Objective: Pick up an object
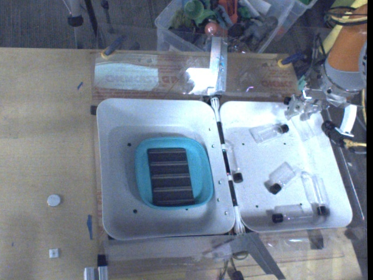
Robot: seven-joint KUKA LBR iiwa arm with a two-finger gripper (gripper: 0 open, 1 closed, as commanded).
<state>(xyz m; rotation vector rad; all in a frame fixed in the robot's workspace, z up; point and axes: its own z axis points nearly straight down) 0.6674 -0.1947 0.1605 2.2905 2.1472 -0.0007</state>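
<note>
Bins sit side by side on the bench. Left bin (111,156) holds a teal tray (172,171) with a dark ribbed block (170,177) lying in it. Right bin (250,206) holds several small clear bottles with black caps: one (268,132) near the back, one (280,177) mid-bin, two more (294,213) (315,191) toward the front right corner. Gripper (306,104) hangs over the right bin's far right corner; its opening can't be made out.

Clear toy-filled tub (233,10) behind bins; coin-like disc (53,200) on bench.
</note>
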